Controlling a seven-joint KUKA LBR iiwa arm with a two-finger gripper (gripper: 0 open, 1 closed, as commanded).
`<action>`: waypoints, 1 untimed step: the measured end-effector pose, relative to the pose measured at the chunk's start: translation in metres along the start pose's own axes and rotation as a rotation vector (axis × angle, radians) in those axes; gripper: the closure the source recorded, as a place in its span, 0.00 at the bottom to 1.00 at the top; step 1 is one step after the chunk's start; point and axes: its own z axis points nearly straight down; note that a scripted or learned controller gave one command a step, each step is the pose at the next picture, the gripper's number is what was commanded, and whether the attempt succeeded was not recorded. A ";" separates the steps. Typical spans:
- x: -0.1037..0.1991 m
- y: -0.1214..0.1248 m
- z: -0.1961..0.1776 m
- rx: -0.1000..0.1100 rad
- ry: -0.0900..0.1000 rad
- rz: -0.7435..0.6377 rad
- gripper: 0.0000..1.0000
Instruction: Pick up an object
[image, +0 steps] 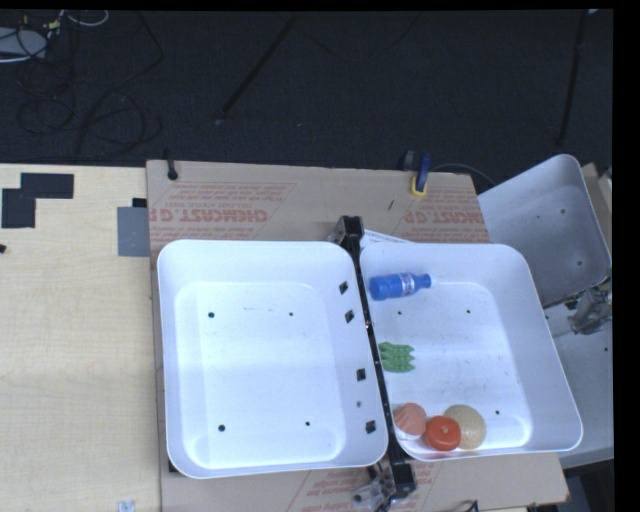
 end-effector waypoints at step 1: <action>0.019 0.000 -0.042 -0.007 -0.002 -0.003 1.00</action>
